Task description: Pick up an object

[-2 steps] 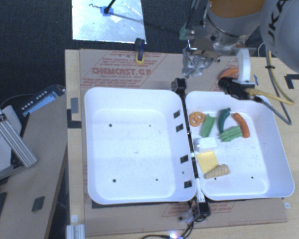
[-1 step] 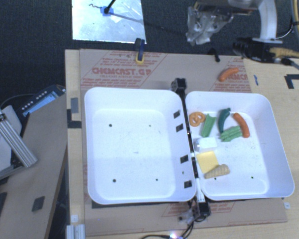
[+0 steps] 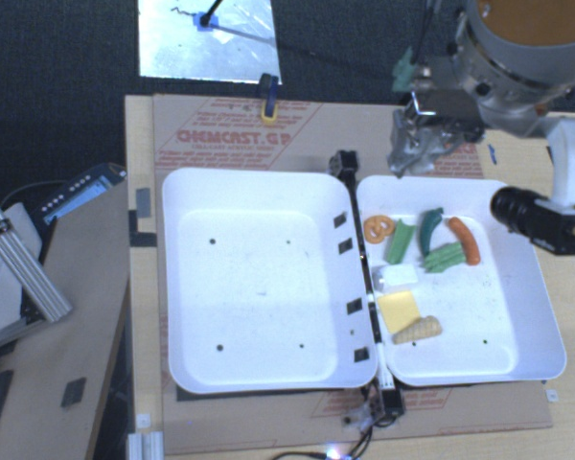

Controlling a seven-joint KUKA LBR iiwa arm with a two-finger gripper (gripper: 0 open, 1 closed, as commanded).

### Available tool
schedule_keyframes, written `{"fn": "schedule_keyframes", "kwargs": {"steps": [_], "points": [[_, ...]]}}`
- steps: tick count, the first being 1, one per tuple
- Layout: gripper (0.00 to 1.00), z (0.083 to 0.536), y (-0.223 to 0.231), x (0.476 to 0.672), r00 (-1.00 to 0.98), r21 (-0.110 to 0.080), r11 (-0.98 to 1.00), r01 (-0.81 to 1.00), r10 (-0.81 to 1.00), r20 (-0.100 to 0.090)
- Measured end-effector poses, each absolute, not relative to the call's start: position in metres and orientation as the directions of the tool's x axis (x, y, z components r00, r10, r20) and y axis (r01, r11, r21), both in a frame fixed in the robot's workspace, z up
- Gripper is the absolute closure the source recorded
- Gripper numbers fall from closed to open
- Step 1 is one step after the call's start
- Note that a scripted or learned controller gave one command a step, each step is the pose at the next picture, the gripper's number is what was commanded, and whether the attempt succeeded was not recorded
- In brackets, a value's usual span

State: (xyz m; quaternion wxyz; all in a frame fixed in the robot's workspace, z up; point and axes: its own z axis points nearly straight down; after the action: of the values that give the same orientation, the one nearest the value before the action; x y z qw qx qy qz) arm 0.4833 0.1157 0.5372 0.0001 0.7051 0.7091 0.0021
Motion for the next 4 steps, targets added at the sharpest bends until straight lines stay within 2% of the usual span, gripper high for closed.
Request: {"fn": "schedule_keyframes", "kwargs": {"steps": [1, 2, 3, 4], "points": [[1.0, 0.402, 0.137, 0.486, -0.003, -0.011, 0.003, 1.0, 1.0, -0.003], [1.0, 0.5, 0.191, 0.486, -0.01, 0.011, 0.01, 1.0, 1.0, 0.006], [1.0, 0.374, 0.223, 0.493, -0.007, -0.011, 0.007, 1.0, 1.0, -0.004], [1.0, 0.545, 0.235, 0.486, -0.007, 0.019, 0.006, 1.0, 1.0, 0.01]]}}
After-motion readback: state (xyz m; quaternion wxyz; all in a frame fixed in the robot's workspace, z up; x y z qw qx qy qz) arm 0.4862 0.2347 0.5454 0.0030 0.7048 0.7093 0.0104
